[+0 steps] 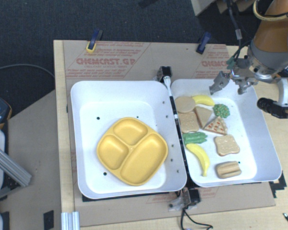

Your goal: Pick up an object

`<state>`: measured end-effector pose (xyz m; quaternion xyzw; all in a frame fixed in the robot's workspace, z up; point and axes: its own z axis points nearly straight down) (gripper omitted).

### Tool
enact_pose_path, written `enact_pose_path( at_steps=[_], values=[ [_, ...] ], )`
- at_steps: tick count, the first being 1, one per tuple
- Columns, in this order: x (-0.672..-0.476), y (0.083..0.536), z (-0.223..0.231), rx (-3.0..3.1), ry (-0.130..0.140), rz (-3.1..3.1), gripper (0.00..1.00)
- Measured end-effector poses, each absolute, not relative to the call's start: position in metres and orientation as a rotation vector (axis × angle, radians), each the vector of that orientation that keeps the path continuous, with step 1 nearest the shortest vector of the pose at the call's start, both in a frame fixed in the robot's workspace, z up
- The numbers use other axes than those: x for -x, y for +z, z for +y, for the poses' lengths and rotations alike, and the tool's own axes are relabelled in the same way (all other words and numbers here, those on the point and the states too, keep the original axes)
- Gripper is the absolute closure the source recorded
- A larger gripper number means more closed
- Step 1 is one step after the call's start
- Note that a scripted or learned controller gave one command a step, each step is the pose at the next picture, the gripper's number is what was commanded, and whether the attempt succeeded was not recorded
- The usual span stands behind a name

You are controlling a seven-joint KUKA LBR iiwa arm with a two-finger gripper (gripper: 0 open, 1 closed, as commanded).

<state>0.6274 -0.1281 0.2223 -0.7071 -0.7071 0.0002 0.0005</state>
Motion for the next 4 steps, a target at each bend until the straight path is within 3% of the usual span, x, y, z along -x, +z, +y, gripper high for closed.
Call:
enact_pose_path(
  at_steps=[1, 2, 4],
  values=[
    [-0.55, 0.259, -0.042, 2.209, -0.001, -2.225, 0.0],
    [-0.553, 0.268, -0.047, 2.22, -0.001, -2.222, 1.0],
    [-0.555, 0.288, -0.046, 2.222, -0.007, -2.226, 1.0]
  ],
)
